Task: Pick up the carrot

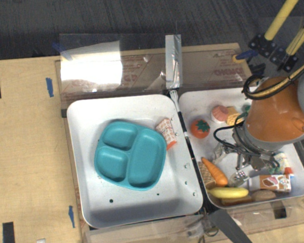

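Carrot (214, 172) lies slanted by right bin's (302, 186) left wall, above banana (229, 192) | gripper (250, 163) just right, jaw opening unreadable | advice: straddle carrot's width, avoid banana.

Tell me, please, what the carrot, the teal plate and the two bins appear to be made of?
The carrot looks like moulded plastic toy food: uniform orange, smooth, slightly glossy. The plate seems matte plastic, one even teal with rounded moulded compartments. Both bins, left and right, look like thin white plastic or enamelled metal; the soft sheen leaves that open.
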Controlling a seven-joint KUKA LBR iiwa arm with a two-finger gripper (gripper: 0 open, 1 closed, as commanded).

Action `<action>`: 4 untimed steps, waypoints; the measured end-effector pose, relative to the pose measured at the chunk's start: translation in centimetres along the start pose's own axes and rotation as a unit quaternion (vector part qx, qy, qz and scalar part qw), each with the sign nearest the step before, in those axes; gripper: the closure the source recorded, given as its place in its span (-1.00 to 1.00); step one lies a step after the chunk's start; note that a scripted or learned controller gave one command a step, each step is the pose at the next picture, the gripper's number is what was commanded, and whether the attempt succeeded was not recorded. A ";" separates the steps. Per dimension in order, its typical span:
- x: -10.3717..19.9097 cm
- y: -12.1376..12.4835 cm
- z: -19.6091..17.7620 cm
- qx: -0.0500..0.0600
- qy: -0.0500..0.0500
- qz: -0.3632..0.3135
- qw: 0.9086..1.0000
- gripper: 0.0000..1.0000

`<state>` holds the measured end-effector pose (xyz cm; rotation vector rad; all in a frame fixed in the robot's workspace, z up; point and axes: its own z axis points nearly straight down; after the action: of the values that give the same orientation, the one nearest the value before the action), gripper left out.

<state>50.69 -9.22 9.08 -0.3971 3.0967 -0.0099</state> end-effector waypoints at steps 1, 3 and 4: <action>-0.5 -0.1 -1.3 0.003 -0.007 -0.001 1.000 1.00; -0.5 2.5 -13.8 -0.005 0.004 -0.172 0.985 -1.00; 1.1 0.6 -0.6 -0.005 0.004 -0.259 0.966 -1.00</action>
<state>49.42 -8.93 9.61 -1.1893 2.8991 -0.0027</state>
